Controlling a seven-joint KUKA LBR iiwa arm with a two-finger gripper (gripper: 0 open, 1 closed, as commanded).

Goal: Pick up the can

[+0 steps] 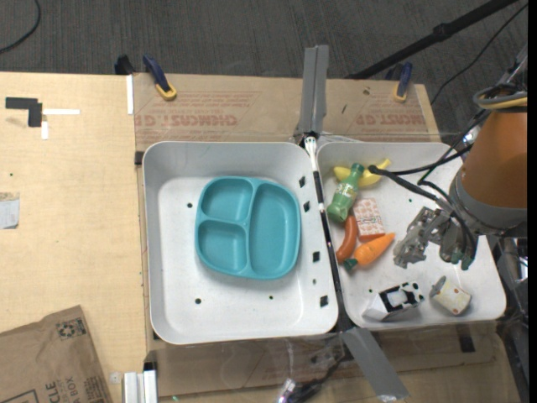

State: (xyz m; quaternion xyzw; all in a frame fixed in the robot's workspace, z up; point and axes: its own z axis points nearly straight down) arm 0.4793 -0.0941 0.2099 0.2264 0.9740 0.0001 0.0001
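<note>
can [369,219]: pink-labelled one I think, just view-left of the gripper [424,240]
long axis: roughly up-down in view
gripper state: honestly can't tell

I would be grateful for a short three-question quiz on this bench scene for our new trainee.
1. True or false: the teal divided plate lies in the same bin as the carrot.
2. The hand is over which bin? A) the plate's bin B) the carrot's bin
3. Fill in: the green bottle lies beside a yellow ____.

Key: 1 false; 2 B, the carrot's bin; 3 banana.
</note>
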